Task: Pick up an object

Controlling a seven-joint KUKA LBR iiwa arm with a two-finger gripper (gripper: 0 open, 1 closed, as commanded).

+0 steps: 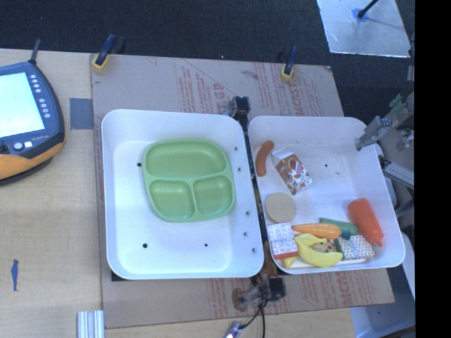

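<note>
Pale wooden bench [49,210] was seen; gripper [384,127], its state untellable, was best lowered squarely over the orange plastic carrot [366,221].

- The gripper [384,129] is cut off at the right edge; its finger state cannot be told.
- The teach pendant [27,122] is cropped by the left edge.
- The small carton [357,248] is partly hidden by the banana [317,253].
</note>
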